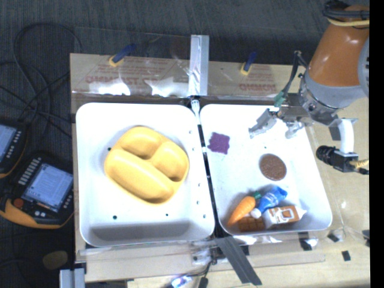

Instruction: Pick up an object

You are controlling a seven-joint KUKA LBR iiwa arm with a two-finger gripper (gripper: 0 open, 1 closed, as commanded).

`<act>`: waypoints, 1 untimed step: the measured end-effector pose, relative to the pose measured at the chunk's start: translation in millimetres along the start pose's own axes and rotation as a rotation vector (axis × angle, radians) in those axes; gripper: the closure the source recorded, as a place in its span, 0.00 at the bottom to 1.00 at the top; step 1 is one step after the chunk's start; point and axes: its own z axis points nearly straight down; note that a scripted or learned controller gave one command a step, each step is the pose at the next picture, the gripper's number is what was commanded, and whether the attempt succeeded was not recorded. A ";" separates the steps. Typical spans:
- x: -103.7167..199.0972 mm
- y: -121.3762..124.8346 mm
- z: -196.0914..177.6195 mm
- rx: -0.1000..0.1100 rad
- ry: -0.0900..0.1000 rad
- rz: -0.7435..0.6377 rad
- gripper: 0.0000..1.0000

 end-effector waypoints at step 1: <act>9.4 58.3 99.2 0.001 0.000 -0.086 0.00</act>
